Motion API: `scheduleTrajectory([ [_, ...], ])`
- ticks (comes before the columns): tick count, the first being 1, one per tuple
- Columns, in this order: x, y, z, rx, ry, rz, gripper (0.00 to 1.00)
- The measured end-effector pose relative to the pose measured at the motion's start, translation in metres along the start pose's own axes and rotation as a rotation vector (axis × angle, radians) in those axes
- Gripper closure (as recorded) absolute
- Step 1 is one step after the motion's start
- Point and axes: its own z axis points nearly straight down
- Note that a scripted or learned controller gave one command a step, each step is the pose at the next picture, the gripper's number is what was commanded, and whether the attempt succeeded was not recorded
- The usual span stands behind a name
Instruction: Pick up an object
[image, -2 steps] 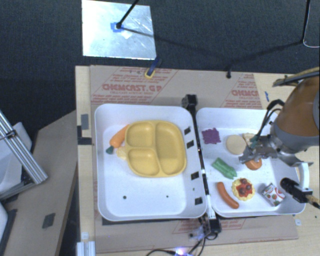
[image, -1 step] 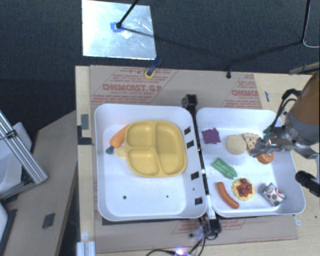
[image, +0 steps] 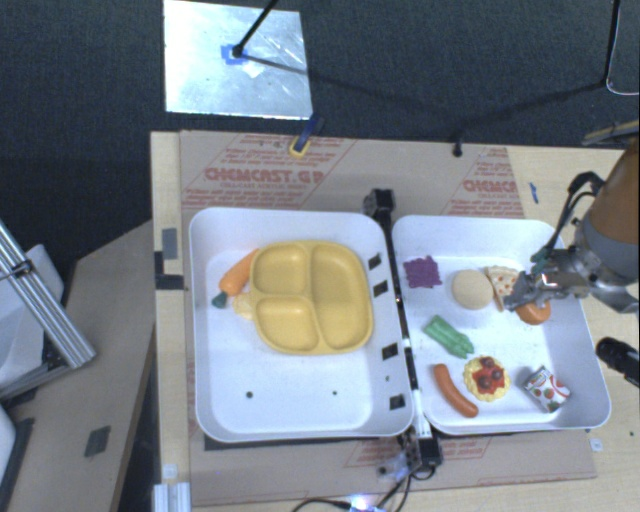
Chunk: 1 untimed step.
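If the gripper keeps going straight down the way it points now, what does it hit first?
Most likely the round orange piece right under the gripper, beside the pizza slice in the right white bin. Depth is hard to judge from this slanted view.

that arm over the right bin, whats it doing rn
The arm's gripper is down at the right side of the right bin, over an orange piece beside a pizza slice and a round bun. A firm hold can't be confirmed. A hot dog, green vegetable and purple item lie nearby. The left bin holds a yellow divided plate and a carrot.
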Motion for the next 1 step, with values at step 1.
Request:
scheduleTrajectory([
  [1, 0.0564, 0.0143, 0.0005, 0.000, 0.002, -0.007, 1.00],
])
